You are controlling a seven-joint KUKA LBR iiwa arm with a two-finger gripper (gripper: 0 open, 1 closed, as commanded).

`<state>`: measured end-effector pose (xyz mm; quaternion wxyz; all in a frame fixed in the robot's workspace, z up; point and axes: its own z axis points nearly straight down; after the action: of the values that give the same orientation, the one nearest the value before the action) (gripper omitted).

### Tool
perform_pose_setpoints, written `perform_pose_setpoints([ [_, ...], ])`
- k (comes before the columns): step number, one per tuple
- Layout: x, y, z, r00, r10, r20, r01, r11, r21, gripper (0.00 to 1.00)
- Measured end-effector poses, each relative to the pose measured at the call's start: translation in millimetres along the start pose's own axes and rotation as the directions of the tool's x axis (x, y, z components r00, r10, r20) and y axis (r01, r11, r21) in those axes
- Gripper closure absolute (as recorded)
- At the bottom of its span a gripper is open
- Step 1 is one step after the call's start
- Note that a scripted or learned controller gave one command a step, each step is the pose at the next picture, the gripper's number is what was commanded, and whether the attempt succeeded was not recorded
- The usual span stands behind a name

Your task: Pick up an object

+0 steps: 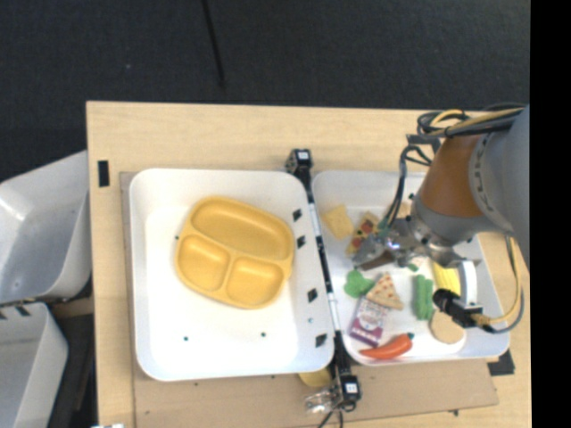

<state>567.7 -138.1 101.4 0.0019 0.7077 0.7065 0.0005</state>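
Here my gripper (382, 255) is down in the right bin (352, 185), among the small toys just right of the divider; whether it is spread or pinching anything I cannot tell. Near it lie a pizza slice (385, 292), a purple packet (368, 322) and a red chili (386, 349), while the yellow tray (234, 251) sits in the left bin (161, 328).

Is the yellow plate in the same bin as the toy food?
No, the yellow plate lies by itself in the left bin, while the toy food, such as the red pepper, sits in the right bin.
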Motion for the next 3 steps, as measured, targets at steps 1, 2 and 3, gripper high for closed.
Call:
perform_pose_setpoints([
  [1, 0, 0, -11, 1.000, -0.002, 0.000, 0.002, 1.000, 0.000, 1.00],
  [2, 18, -3, -35, 1.000, 0.000, 0.001, 0.000, 1.000, 0.004, 1.00],
  [3, 94, -23, -113, 1.000, -0.010, -0.005, 0.010, 1.000, -0.002, 1.00],
])
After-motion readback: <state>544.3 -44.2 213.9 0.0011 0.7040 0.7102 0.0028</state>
